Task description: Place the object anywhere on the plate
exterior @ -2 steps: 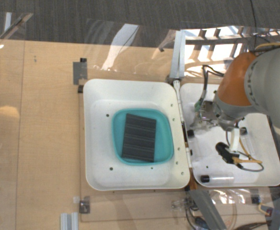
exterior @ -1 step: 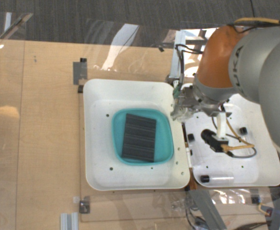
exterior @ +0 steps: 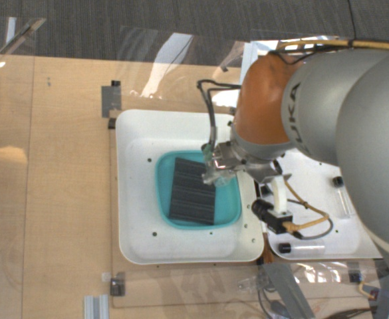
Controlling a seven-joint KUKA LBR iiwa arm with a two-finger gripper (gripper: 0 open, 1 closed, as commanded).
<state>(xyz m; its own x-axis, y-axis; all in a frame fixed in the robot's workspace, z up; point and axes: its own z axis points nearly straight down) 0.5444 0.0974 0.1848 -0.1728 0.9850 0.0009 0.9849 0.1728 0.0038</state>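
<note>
**Dark ribbed slab lies on the teal plate, gripper at its corner**

The only writing that can be read is on the large grey robot arm (exterior: 344, 111). White capital letters run sideways along its casing beside the orange band (exterior: 267, 98); "UKA" is legible, and the start of the word curves out of sight. No labels can be made out on the bins or the plate.

The metal gripper (exterior: 215, 168) sits low over the left shallow white plastic bin (exterior: 134, 198), at the upper right corner of the dark grey ribbed rectangular object (exterior: 193, 191). It looks to be touching or just above that corner. The wrist hides much of the tool, so I cannot tell whether the gripper is open or closed, or whether it grips anything.

The object lies flat on the teal square plate with rounded corners (exterior: 231, 205), tilted slightly and well within the rim. The plate sits near the middle of the left bin, nearer its right side.

A thin black cable (exterior: 209, 108) loops up from the gripper toward the arm, and a yellowish cable (exterior: 312, 228) curls over the right white bin (exterior: 314, 171), which the arm mostly covers.

Both bins sit on a light wooden bench (exterior: 48, 178), with small grey metal brackets (exterior: 111, 100) at the left bin's corners. Beyond the bench is dark grey carpet (exterior: 147, 5).
</note>
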